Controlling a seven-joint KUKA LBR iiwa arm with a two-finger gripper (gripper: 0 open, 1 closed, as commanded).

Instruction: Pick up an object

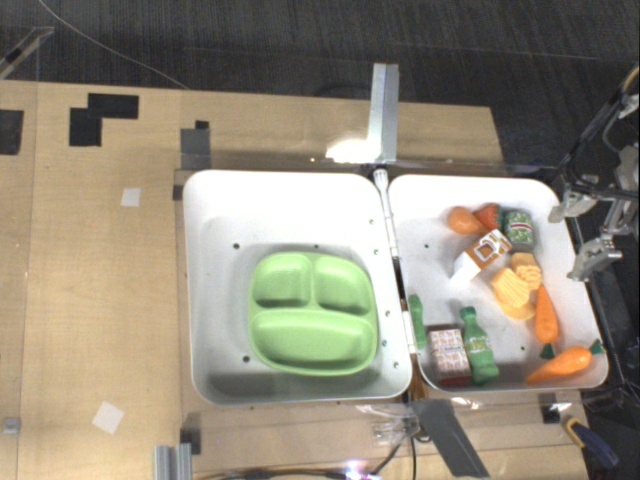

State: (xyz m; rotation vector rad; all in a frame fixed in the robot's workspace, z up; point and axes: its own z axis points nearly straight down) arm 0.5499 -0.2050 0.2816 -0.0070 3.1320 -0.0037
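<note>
We see the gripper [597,230] at the right bin's [430,200] right rim — whether the jaws are wide or narrow we cannot tell — with the upright carrot [545,314] nearest, lying left and below it.

Light wooden bench [90,298] with two shallow white bins, left bin [205,268] beside right bin [420,203].

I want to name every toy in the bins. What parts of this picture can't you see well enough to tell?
- Pincer: at the right edge, blurry and partly cut off; open or shut is unclear.
- Can label: too small to read.
- Box print: too small to read.
- Bottle: label unreadable.
- Orange lump: too small to name.
</note>
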